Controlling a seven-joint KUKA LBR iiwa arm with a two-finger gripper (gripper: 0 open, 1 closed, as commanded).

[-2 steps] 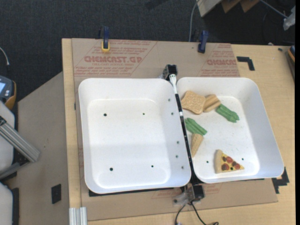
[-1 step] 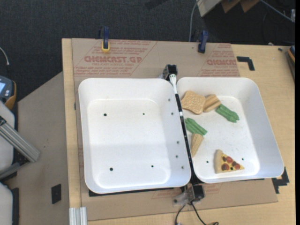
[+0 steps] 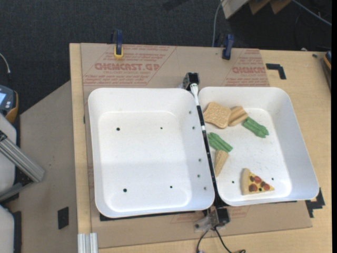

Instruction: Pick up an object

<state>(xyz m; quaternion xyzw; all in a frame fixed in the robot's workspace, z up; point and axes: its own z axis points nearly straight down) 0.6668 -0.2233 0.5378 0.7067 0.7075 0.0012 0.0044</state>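
The right bin (image 3: 295,141) holds several toy foods. A tan bread slice (image 3: 216,114) lies near its far left corner, with a smaller tan piece (image 3: 238,115) touching its right side. A green pod (image 3: 256,126) rests just right of those. Another green pod (image 3: 219,141) lies by the left wall, above a tan wedge (image 3: 219,161). A pizza slice (image 3: 254,183) with red dots sits near the front edge.
The left bin (image 3: 105,141) sits beside the right one on a cardboard-covered bench (image 3: 158,62). Two blue clamps (image 3: 118,41) (image 3: 227,45) grip the bench's far edge. Cables and a small connector (image 3: 218,217) lie at the front between the bins.
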